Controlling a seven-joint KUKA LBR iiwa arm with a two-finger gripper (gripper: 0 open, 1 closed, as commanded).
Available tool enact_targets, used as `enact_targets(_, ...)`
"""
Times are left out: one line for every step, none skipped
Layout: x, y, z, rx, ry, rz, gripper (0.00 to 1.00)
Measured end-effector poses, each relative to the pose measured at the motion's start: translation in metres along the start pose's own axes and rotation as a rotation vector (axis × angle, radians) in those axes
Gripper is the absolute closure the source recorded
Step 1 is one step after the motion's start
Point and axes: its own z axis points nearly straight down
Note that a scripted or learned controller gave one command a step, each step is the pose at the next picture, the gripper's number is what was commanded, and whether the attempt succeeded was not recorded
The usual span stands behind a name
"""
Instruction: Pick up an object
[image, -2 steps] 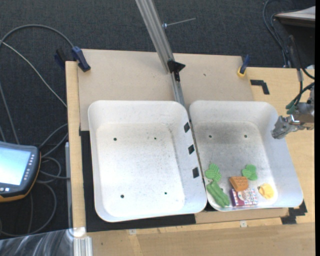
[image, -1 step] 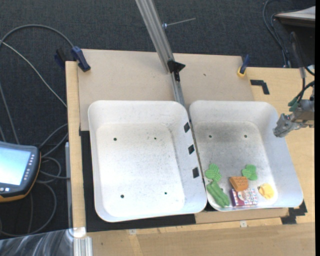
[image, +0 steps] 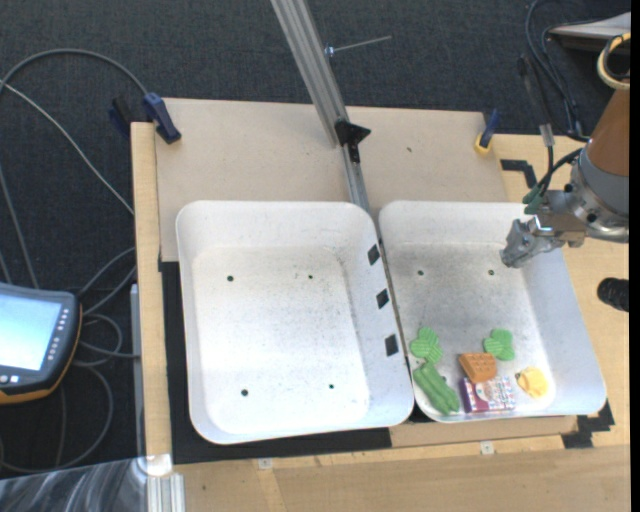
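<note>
Several small objects lie bunched in the near corner of the right bin (image: 560, 300): a green leafy piece (image: 427, 346), a long green piece (image: 436, 388), another green piece (image: 500, 343), an orange block (image: 477, 366), a pink and purple packet (image: 487, 395) and a yellow piece (image: 533, 382). My gripper (image: 520, 245) hangs over the far right part of that bin, well away from the objects, with nothing visible between its fingers.
The left bin (image: 200, 235) sits beside the right one, with black clips (image: 381, 298) along the shared wall. A slanted metal pole (image: 320, 80) rises behind the bins. A tablet (image: 30, 340) and cables lie off the bench to the left.
</note>
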Motion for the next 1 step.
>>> enact_targets(0.0574, 0.0087, 0.0170, 0.003, 0.001, 0.000, 1.00)
